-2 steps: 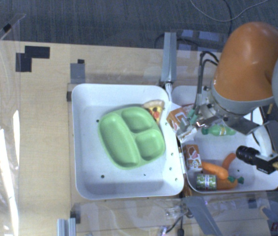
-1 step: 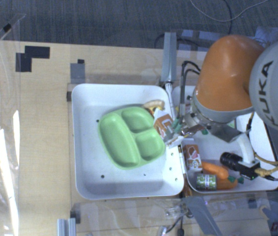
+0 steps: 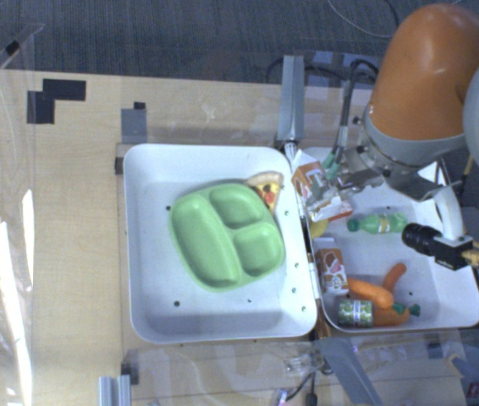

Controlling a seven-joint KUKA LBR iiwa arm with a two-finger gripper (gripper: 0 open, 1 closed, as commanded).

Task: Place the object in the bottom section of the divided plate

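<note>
Two shallow white bins sit side by side on a pale wooden bench (image 3: 70,252): the left bin (image 3: 151,303) holds one light green divided plastic plate (image 3: 227,235) with three sections, and one toy pizza slice (image 3: 266,186), yellow-crusted with red topping, lying against the plate's upper right rim, just inside the bin's right wall. The right bin (image 3: 455,307) holds several small toys: one green bottle with a yellow label (image 3: 379,223), two orange carrot-shaped pieces (image 3: 371,293), one short red sausage-shaped piece (image 3: 394,276), one green can (image 3: 355,312), one brown-and-white carton (image 3: 331,269) standing along the left wall, and one orange-and-white packet (image 3: 309,178) near the top left corner. Beyond the bench lies dark grey carpet (image 3: 180,15) with a thin cable looped on it, and a clear plastic panel (image 3: 2,184) stands at the left. The grey arm with its orange band (image 3: 430,62) reaches over the right bin, its two-finger gripper (image 3: 334,191) low above that bin's upper left part, close beside the packet; whether it is released or clenched I cannot tell. The pizza slice lies just left of the gripper, across the bins' shared wall.
</note>
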